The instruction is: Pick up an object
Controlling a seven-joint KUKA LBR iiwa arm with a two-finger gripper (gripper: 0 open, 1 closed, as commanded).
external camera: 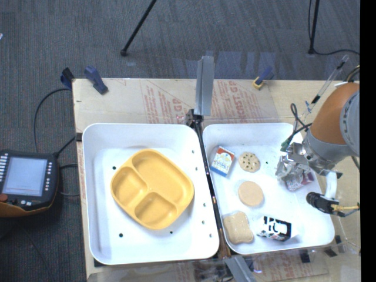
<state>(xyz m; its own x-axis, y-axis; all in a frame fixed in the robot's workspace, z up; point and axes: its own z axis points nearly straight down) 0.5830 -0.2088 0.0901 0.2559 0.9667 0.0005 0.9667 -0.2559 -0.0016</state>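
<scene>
You see two white bins side by side on the bench; the left bin (94, 157) holds a yellow tray (152, 188) with three compartments, lying flat near its middle. The right bin (264, 131) holds the small things: a blue and white carton (222, 160) near its left wall; a cookie (249, 161) just beside the carton on its right; a tan disc (251, 193) below the cookie, apart from it; a bread piece (238, 227) in the near left corner; a black and white packet (275, 228) just right of the bread, close to the near wall.

The arm (338, 125) comes in from the right with its orange band above the wrist; the gripper (294, 172) sits low over the right side of the right bin, well apart from the cookie and the disc. You cannot tell from this angle whether it is open or closed, nor whether anything sits in it; the parts there are small and cluttered. A black piece (320, 201) juts out below the wrist near the bin's right wall.

Left of the bench a screen pendant (26, 181) rests off the table; clamps (95, 79) grip the far edge of the board.
</scene>
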